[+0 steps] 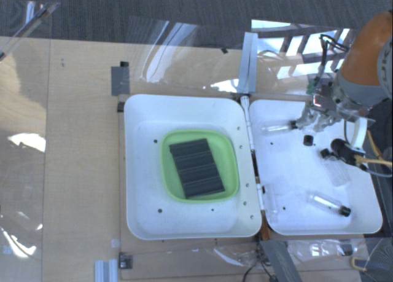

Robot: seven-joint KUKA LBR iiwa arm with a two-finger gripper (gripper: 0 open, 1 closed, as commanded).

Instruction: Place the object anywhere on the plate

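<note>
- Green and square, the plate sat in the left bin, and a dark grey ribbed block lay flat on it, wholly inside the rim!
- The block's long axis ran from the plate's far edge to its near edge, tilted a little toward the near-right corner.
- The gripper hovered well to the right of the plate, over the right bin, beyond the wall the two bins share. No object was visibly held, and whether it was parted or closed could not be told from this slant.
- So the block lay on the gripper's plate side, well apart from it, with that wall between them.
- Between plate and gripper lay a clear tube, just beside the gripper, its length pointing from the plate toward the gripper.
- A small black cap sat close by, and a second clear tube lay further right of the plate, toward the near edge.
- My call: if the block was the object, the job looked done. If a tube was meant, the coming move turned on a short reach plate-ward to the nearest one, a grasp across its length, then a carry over the wall.
</note>
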